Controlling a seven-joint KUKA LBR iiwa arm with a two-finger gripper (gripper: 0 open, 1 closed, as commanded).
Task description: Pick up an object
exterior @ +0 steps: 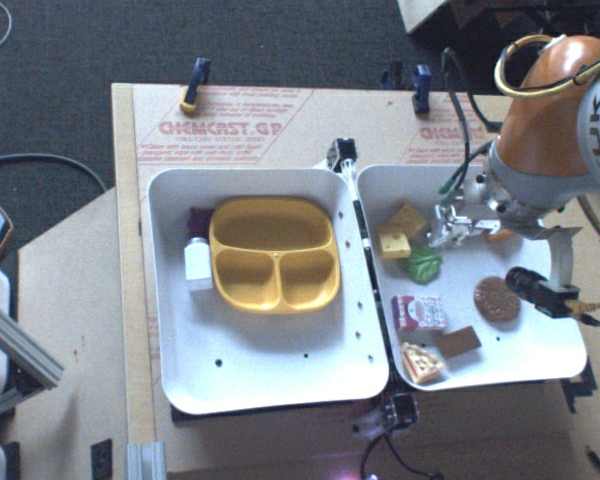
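Note:
My gripper (450, 230) hangs over the upper middle of the right bin (560, 353), reaching in from the right. Just left of it lie a yellow cheese wedge (395, 242) and a tan block (409, 218). A green leafy piece (423, 265) sits right below the fingertips. Further down are a red-and-white packet (419, 313), a brown square (458, 342), a pizza slice (422, 364) and a round brown cookie (496, 301). An orange piece (500, 234) peeks out under the wrist. Nothing shows between the fingers.
The left bin (170, 298) holds a yellow divided tray (274, 253), with a small white bottle (198, 264) and a dark purple item (200, 218) at its left. A black cylinder (540, 290) on the arm juts over the right bin. Clamps (194, 85) stand at the board's far edge.

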